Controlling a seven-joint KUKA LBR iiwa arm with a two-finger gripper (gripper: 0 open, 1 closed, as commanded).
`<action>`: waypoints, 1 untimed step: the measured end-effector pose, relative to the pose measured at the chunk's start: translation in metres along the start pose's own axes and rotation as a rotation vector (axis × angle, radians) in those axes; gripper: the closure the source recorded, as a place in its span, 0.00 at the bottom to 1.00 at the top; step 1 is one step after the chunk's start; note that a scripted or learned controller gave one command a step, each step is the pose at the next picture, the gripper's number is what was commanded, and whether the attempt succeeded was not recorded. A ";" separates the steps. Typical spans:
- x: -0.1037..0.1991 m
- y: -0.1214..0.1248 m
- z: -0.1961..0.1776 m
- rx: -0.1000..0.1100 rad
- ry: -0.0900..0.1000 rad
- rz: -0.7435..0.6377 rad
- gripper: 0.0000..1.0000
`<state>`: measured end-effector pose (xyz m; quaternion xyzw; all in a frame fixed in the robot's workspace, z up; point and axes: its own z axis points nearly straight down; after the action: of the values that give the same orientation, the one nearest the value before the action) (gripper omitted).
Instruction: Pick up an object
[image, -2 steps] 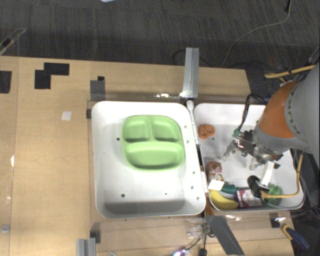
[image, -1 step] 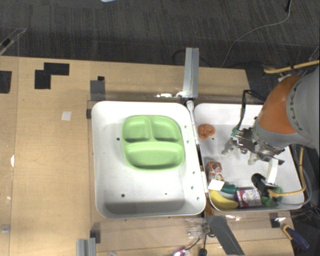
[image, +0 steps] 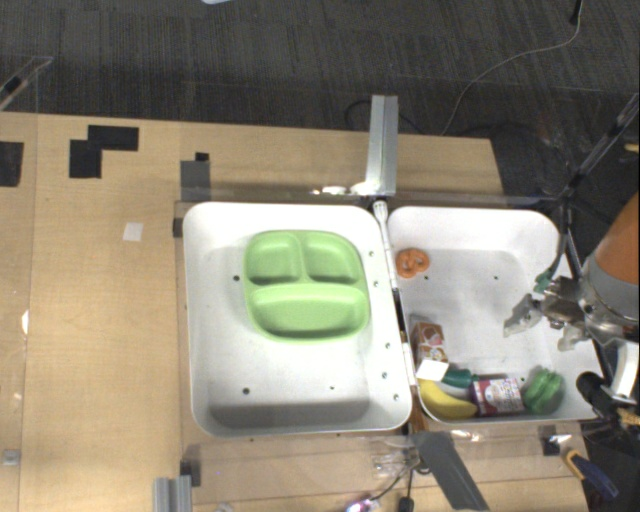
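A pale wooden bench carries two shallow white bins side by side, with dark carpet beyond its far edge and a few black patches on its left part. A metal post stands at the far end of the seam between the bins. The left bin holds a green divided plate lying flat near its middle, with bare white floor all around it, widest along the near side. The right bin keeps its things along the left wall and near edge: an orange round object near the far left corner, a small printed packet lower down the left wall, and along the near edge a yellow banana, a teal piece just above it, a dark can lying on its side and a green leafy-looking object. These near-edge things sit close together, some touching, while the middle and far part of this bin lie open. The arm enters from the right, its orange band at the frame edge, and the gripper hovers over the right side of the right bin, above and just beyond the green leafy-looking object. Its fingers stand spread apart with nothing between them.
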<state>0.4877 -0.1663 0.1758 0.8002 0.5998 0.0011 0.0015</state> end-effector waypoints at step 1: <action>-0.022 0.006 0.018 0.002 0.000 0.097 0.00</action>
<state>0.4875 -0.1892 0.1577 0.8284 0.5601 0.0007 0.0005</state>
